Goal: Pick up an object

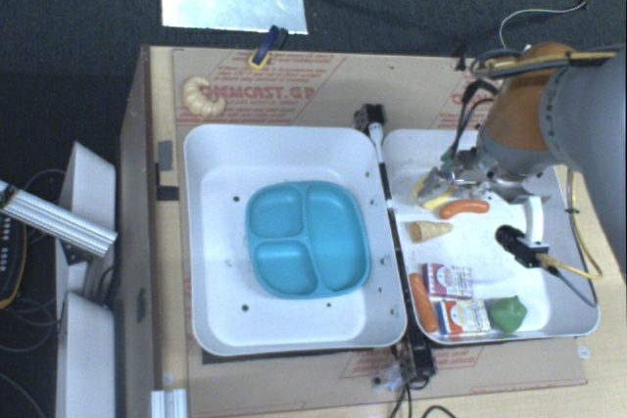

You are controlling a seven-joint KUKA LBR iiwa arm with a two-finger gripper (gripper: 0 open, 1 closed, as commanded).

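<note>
In the right bin (578, 303), the gripper (453, 179) is hovering over the sausage (462, 208) at its six o'clock — seemingly lining up a grab; whether the claw is parted, I cannot tell.

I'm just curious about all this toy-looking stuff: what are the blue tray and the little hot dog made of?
The blue tray looks like moulded plastic: one even colour, smooth, with rounded compartment walls and a soft sheen. The hot dog seems to be plastic or rubbery toy food, uniformly orange-red and slightly glossy; the view is too coarse to say which.

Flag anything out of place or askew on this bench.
A pale curled toy lies on the cardboard outside the left bin, apart from the other toys. Inside the right bin, the items lie loose; nothing looks spilled or damaged.
</note>
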